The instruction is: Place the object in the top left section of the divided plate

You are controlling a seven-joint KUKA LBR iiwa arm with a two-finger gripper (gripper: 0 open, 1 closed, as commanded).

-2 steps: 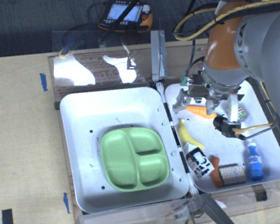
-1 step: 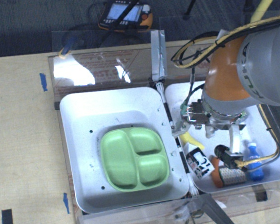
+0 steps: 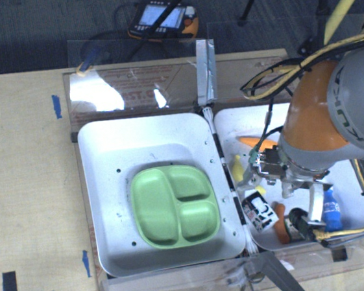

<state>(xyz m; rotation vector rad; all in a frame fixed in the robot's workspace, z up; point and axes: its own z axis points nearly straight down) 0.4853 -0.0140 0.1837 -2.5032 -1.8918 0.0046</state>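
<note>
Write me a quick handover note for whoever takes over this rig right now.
Claw: low over the right bin, among the clutter there; open or shut can't be judged, and nothing is seen held.
Divided plate: green, in the left bin, all sections bare.
Right bin holds a blue bottle, an orange-red item, a yellow piece and a black-and-white item.
Done: nothing placed.
Left: pick an object, set it in the plate's top left section.

A robotics laboratory: a grey-and-orange industrial arm worked over two white bins on a plywood bench marked with tape, as cables and a handheld controller lay nearby.
</note>
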